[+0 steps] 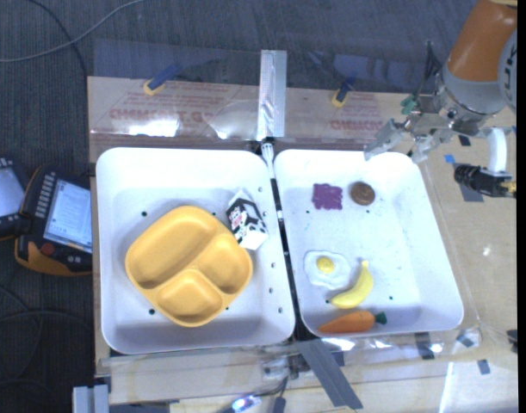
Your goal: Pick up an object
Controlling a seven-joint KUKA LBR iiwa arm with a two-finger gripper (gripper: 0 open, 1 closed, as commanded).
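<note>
- No one object is named by the task; the right bin [435,231] carries a banana [355,287] and a carrot [349,322] near its front edge, a fried egg [324,268] beside the banana, and a purple piece [327,196] and brown disc [362,194] toward the back edge.
- All are judged to be light toy food, probably smooth and hard; the banana's curved middle offers the best hold, while the flat egg would be awkward.
- The yellow tray [188,265] and small carton [245,220] lie in the left bin [112,231].
- The gripper [400,136] hangs over the right bin's back right corner, nothing seen in it; how far open it is cannot be told.
</note>
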